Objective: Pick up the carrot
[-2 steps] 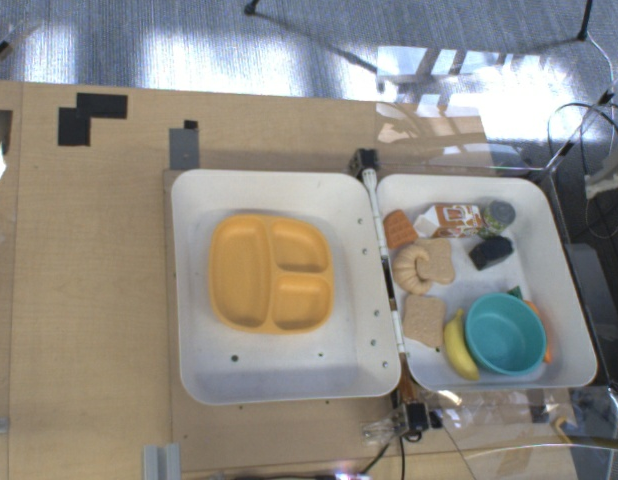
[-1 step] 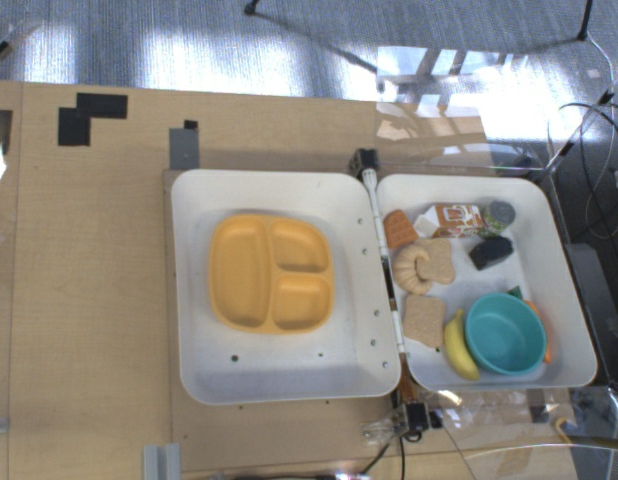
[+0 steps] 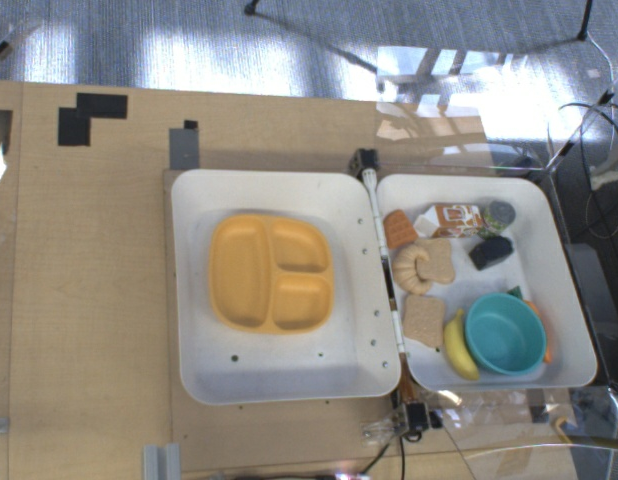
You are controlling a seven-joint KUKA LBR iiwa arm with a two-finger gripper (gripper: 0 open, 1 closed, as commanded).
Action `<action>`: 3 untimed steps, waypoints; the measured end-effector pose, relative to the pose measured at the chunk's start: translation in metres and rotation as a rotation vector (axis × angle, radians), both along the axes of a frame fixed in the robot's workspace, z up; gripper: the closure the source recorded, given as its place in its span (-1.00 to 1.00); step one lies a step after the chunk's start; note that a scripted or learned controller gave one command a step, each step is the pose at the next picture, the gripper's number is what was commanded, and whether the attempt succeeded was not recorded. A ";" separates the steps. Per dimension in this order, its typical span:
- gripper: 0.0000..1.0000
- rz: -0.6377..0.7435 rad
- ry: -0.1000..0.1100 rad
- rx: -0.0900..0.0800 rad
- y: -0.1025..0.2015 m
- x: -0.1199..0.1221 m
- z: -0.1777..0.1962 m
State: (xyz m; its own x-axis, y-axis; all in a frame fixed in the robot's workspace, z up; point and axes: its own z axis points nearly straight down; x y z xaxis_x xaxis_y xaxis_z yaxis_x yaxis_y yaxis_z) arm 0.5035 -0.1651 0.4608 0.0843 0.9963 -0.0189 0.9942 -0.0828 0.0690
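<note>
Starting at the near edge of the tan wooden bench (image 3: 89, 318): a tangle of dark cables (image 3: 414, 423) just below the seam between the two shallow white plastic bins.

Sitting in the near corner of the right bin (image 3: 581, 368), a round teal plastic bowl (image 3: 504, 336), upright and open to the camera. Touching its left side, a curved yellow toy banana (image 3: 459, 346). Peeking out along the bowl's right rim, a thin orange strip, apparently the orange toy carrot (image 3: 546, 336), mostly hidden by the bowl and lying close to the bin's right wall. Just left of the banana, a square tan slice of toy bread (image 3: 423, 320), flat against the bin's left wall.

Further back in the same bin, a pale beige ring-shaped bagel (image 3: 413, 268) overlapping a second tan bread slice (image 3: 442, 260). Beyond those, a reddish-brown ridged biscuit (image 3: 399, 230) by the left wall, a small brown-and-white printed packet (image 3: 457, 218), a black wedge-shaped block (image 3: 490, 252) and a grey round disc (image 3: 500, 212) near the far wall.

Resting in the middle of the left bin (image 3: 189, 368), a yellow-orange rounded plastic plate (image 3: 272, 272) split into three compartments, well apart from the carrot.

Unable to tell how wide the gripper stands or whether it has hold of anything.

Farthest back, black stepped markings (image 3: 89, 116) on the bench top, then grey carpeted floor (image 3: 189, 28) crossed by thin black stand legs (image 3: 289, 18).
</note>
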 end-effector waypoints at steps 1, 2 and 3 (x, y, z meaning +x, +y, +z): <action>-1.00 -0.154 0.053 0.031 0.076 -0.016 0.078; -1.00 -0.157 0.056 0.030 0.075 -0.016 0.076; -1.00 -0.157 0.057 0.030 0.075 -0.016 0.076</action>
